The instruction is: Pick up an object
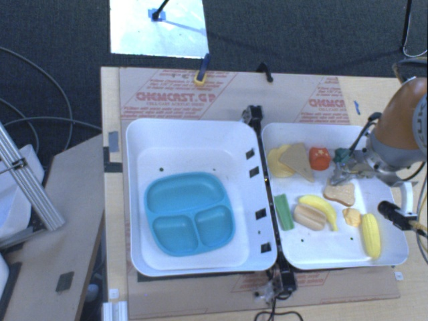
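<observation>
Camera view from above, read left to right. The left bin [194, 134] holds a blue divided plate [190, 212] set toward its front-left; bare white floor runs along the bin's back and right walls, giving open room there. A black clamp strip [262, 179] joins the two bins along their shared edge.

The right bin [334, 246] holds the toy food. Nearest the shared edge lie a green stick [283, 212] and, further back, a yellow piece [279, 162] partly under a tan wedge [297, 160]. A hot dog [309, 217] touches a banana [319, 209] mid-bin. A red tomato [319, 157] sits toward the back, and a slice of toast [340, 194] lies right of centre. A small orange piece [352, 216] and a corn cob [370, 235] lie near the right wall. The front strip of this bin's floor is bare.

The gripper [342, 171] hangs just above the toast, beside the tomato; whether its fingers are apart or together cannot be told. Nothing is seen between them. The arm [401, 129] enters over the right wall.
</observation>
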`<state>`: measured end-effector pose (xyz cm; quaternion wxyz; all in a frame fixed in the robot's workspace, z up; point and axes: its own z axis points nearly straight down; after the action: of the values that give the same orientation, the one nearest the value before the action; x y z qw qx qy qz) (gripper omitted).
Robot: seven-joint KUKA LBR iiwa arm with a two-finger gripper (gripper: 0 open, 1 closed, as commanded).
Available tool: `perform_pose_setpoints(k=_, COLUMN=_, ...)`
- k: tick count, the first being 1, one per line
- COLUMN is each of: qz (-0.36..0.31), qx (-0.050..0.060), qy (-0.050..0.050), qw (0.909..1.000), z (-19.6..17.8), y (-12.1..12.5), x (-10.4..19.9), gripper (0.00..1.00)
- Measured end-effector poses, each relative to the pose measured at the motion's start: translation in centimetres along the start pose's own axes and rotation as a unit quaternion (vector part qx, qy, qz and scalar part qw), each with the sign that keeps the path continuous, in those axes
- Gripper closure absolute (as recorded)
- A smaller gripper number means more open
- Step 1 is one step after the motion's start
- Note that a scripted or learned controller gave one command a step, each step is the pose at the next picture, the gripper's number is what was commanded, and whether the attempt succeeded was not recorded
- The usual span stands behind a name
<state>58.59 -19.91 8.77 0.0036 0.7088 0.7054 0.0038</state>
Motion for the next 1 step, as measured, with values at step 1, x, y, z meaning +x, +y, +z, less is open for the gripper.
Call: perform_pose_setpoints(k=1, qz=-0.005, qx=-0.003, qy=-0.003, qw=1.0, z=-12.15, y=3.7, x=-0.81, gripper=1.0)
